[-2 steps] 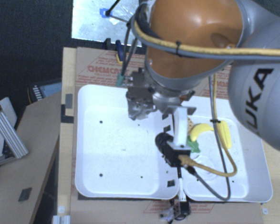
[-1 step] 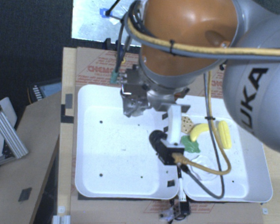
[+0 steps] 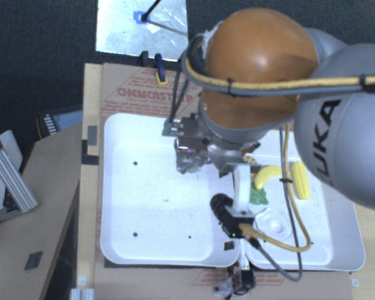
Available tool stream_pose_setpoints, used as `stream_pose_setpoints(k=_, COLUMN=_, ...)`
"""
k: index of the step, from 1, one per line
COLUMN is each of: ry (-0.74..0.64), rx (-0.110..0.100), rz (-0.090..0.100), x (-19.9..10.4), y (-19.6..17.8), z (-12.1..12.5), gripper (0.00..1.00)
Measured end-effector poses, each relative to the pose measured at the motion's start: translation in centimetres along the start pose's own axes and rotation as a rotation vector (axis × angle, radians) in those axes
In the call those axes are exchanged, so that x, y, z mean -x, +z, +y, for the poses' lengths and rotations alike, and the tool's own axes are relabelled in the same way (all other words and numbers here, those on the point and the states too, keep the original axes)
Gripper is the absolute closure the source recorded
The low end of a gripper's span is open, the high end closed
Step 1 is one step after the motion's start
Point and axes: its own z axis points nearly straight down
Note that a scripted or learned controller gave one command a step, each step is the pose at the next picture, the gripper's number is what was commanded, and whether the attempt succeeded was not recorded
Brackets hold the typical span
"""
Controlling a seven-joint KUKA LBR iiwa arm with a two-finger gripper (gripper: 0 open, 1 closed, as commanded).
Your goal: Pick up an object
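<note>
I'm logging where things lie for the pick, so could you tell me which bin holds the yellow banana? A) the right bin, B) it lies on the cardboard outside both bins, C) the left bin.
A: the banana lies in the right bin, beside a green item and another yellow object, just right of the divide from the left bin.

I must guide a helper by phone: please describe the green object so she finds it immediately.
Look in the right white bin, near its left wall. Beside the banana and corn cob lies a small green object, the single green piece.
</note>
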Motion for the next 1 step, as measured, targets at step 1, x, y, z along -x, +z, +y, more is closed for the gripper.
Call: stream_pose_setpoints(k=1, ry=0.001, rx=0.012, rz=0.002, x=2.01, y=-3.49, z=9.71, gripper=1.00)
